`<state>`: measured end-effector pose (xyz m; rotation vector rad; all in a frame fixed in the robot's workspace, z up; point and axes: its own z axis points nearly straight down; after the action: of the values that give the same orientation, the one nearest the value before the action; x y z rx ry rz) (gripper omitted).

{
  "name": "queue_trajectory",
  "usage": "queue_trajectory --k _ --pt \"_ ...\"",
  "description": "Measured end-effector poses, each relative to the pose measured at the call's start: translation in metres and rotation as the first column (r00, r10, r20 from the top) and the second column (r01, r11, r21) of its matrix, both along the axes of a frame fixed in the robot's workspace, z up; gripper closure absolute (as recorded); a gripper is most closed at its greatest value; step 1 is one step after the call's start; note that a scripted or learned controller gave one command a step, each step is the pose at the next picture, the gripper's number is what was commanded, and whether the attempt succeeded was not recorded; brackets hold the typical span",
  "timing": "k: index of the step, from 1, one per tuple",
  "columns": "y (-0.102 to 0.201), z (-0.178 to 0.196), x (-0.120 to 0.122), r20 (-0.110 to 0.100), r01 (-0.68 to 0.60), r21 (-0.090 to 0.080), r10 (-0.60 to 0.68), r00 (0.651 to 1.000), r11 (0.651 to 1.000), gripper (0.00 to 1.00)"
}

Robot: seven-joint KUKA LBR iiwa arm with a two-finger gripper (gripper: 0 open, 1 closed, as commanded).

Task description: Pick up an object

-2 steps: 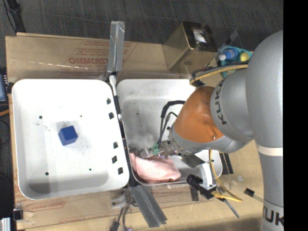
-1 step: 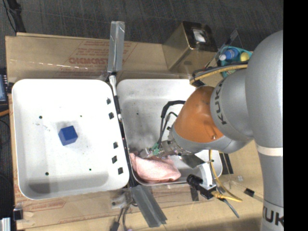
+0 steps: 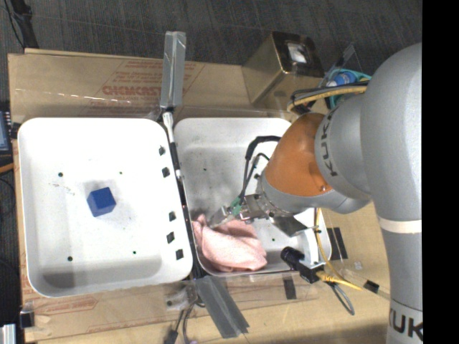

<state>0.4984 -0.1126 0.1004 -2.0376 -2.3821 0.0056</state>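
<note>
Hovering: claw [image 3: 231,212] just above pink cloth [image 3: 228,246].

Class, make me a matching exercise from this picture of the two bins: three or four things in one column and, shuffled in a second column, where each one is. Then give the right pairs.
Things
1. blue cube
2. pink cloth
3. hand
4. cardboard box

Places
A. on the bench behind the right bin
B. lying in the near part of the right bin
C. alone in the left bin
D. just above the pink cloth, in the right bin

Pairs: 1-C, 2-B, 3-D, 4-A
</note>
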Motion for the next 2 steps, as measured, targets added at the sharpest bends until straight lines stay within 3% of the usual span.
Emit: queue_trajectory --k 1,2 --pt "0.0 0.007 0.0005 -0.005 -0.007 0.0 0.007 1.0 1.0 1.0" --pt "-0.0001 0.0071 0.0005 -0.005 -0.007 0.0 0.007 1.0 1.0 0.0"
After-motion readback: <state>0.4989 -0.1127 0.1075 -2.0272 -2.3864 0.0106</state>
